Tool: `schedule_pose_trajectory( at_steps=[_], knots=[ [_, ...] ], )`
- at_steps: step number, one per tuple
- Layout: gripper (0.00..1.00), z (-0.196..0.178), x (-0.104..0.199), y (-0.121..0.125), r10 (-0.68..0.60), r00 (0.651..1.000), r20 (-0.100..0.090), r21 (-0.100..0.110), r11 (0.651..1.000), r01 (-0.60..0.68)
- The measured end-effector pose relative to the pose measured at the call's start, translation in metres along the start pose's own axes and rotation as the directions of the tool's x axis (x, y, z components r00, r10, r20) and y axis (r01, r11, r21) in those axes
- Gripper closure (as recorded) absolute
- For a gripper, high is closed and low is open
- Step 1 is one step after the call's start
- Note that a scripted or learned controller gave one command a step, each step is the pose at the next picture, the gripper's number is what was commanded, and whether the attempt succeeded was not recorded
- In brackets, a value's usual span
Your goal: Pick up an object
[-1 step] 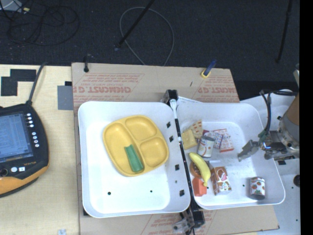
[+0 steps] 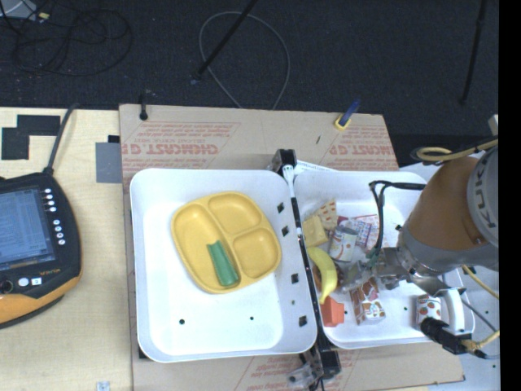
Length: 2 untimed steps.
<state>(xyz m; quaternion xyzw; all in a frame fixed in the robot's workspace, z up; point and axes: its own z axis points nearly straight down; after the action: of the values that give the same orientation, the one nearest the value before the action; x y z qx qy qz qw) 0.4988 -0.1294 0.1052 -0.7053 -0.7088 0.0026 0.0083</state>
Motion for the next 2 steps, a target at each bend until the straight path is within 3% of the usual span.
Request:
schedule_pose_trajectory(
  at_steps=[1, 2],
  knots=[
    [0.00, 0.0190, 0.0191, -0.0099, 0.005, 1.000, 0.009, -0.014, 1.000, -0.005],
    [1.00, 0.0097, 0.0190, -0.0093, 0.009, 1.000, 0.004, -0.009, 1.000, -0.009]
  ],
)
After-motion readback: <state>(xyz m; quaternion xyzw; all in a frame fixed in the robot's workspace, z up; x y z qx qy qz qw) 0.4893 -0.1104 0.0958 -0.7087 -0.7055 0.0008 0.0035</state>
